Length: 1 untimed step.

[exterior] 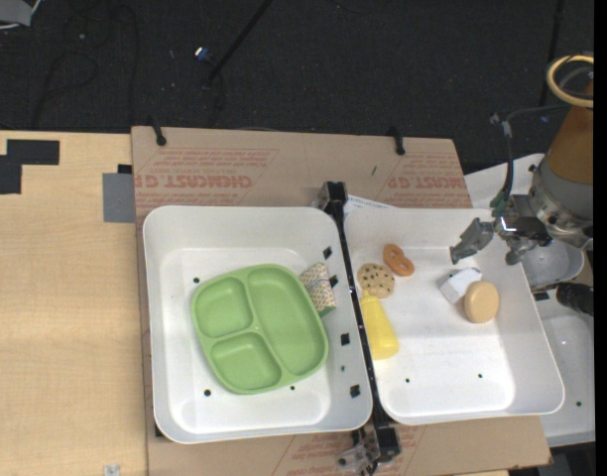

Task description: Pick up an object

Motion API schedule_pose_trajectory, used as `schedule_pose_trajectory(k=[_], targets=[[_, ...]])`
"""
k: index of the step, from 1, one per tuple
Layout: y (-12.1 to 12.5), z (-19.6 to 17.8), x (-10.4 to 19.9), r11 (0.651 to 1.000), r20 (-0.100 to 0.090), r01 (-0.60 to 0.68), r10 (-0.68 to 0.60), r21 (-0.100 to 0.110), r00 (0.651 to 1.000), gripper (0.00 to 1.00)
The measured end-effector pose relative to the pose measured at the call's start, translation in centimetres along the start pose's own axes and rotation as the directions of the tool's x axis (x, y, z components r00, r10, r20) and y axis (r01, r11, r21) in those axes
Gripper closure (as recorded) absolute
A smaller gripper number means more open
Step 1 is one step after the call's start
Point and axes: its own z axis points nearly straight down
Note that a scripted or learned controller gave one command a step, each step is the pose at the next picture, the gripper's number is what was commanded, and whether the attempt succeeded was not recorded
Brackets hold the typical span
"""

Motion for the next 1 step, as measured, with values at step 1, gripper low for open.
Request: schedule_pose_trajectory(k=[1], targets=[[0.22,6.38,0.14,1.0,-0.001,0.0,0.0,0.0,1.0,0.0]])
